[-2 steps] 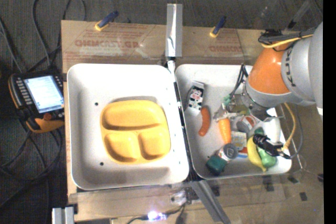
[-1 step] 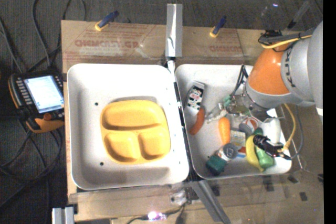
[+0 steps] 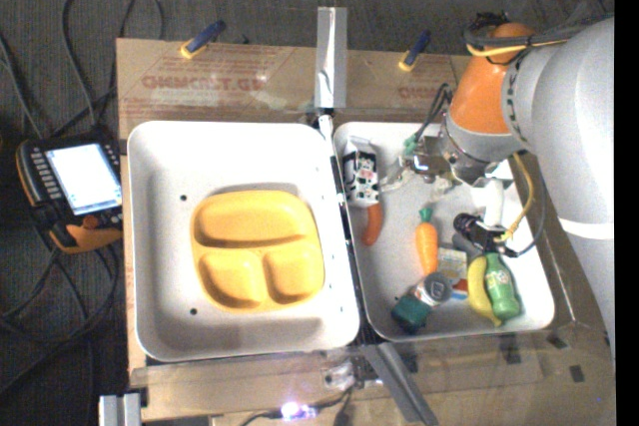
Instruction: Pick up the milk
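The milk (image 3: 360, 172) is a small white carton with black and red print. It lies in the right bin (image 3: 539, 314), against that bin's left wall near the back. My gripper (image 3: 414, 161) hangs low over the back of the same bin, just to the right of the carton and a short gap away from it. Nothing shows between the gripper and the carton.
An orange carrot (image 3: 371, 222) lies just in front of the milk, a second carrot (image 3: 426, 246) mid-bin. A banana (image 3: 478, 290), green bottle (image 3: 504, 290), small can (image 3: 436, 290) and teal object (image 3: 409, 313) crowd the front. The left bin (image 3: 150, 214) holds a yellow divided tray (image 3: 260, 246).
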